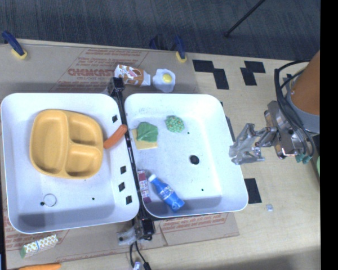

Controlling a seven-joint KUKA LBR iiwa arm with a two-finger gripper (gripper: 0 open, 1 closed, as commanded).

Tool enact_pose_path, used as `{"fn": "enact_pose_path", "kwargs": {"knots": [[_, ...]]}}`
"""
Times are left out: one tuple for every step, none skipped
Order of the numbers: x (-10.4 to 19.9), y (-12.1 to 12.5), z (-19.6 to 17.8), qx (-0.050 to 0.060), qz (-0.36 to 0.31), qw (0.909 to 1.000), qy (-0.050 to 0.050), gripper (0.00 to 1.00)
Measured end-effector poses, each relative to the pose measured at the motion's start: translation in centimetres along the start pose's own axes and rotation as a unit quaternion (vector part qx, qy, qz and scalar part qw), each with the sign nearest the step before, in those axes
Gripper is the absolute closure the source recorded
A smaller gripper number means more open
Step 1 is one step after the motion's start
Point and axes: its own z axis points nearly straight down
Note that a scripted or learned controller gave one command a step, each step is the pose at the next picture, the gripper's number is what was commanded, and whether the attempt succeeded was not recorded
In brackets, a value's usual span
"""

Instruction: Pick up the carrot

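Surface: from my remote seat I see a tan cardboard-covered surface (281, 218) with black square markers, dark carpet beyond its far edge, and two blue clamps along that edge.
Left bin: a shallow white bin (22, 207) that I take as my landmark for everything else.
Yellow tray: a divided yellow tray (66, 144) lies inside the left bin, toward its far half.
Carrot: the carrot (115, 136) lies tilted at the left bin's right rim, one end touching the yellow tray's right edge, the other pointing at the divider between the bins.
Right bin: the second white bin (214, 179) sits just to the right of the left bin, rims touching.
Sandwich: a green-and-yellow toy sandwich (146, 135) lies in the right bin, just past the left bin's right rim, near the carrot but apart from it.
Green ball: a bumpy green piece (175, 123) lies farther right of the left bin than the sandwich.
Blue bottle: a blue bottle (166, 192) lies on its side in the right bin, near the left bin's near right corner.
Outside items: a small brown-and-white carton (129, 75) and a white-and-yellow toy egg (164, 80) sit on the surface beyond the left bin's far right corner.
Jaws: the gripper (243, 149) hangs well to the right of the left bin, past the right bin's outer rim, well apart from the carrot. I cannot tell whether the jaws are spread or pressed together; I see nothing between them.
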Motion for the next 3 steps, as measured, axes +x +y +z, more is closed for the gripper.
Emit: {"fn": "enact_pose_path", "kwargs": {"knots": [[0.0,0.0,0.8,0.000,-0.191,0.9817,0.001,1.00],[-1.8,0.1,-0.7,0.001,-0.353,0.9356,-0.001,1.00],[-1.5,0.1,-0.3,0.000,-0.514,0.8575,0.000,1.00]]}}
